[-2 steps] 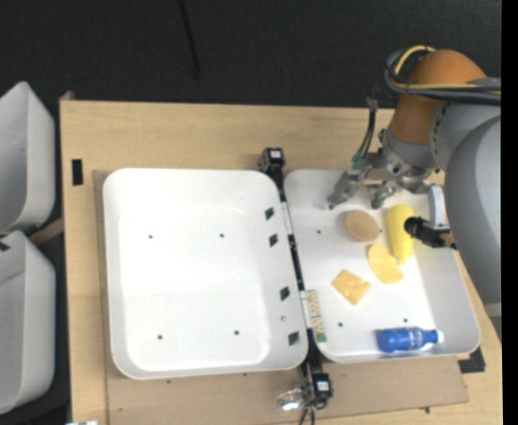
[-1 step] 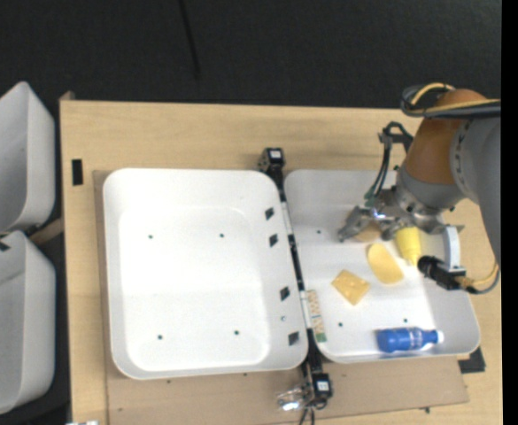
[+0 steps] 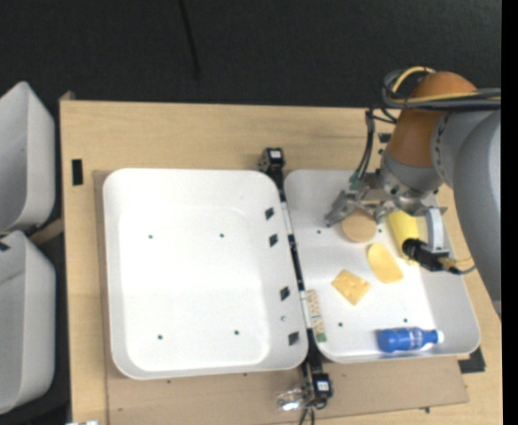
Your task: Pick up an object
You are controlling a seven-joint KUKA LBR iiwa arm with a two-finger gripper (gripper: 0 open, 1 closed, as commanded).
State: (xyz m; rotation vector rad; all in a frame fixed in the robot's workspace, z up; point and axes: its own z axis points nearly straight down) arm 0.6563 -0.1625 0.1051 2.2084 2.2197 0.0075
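Lying unreadably small-labelled: blue bottle [image 3: 407, 338], right bin [image 3: 329, 335].

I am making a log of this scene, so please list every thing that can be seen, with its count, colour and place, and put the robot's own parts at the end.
bins: 2, white, side by side on the bench; left bin, right bin
bench: 1, light wood, under both bins
round piece: 1, tan, upper part of right bin, just below the tool
cheese wedge: 1, orange-yellow, middle of right bin
oval piece: 1, yellow, right of the cheese wedge
yellow object: 1, yellow, partly under the arm
bottle: 1, blue, lying near the front edge of right bin
arm: 1, grey with orange band, reaching in from the right
tool: 1, dark grey, over the right bin
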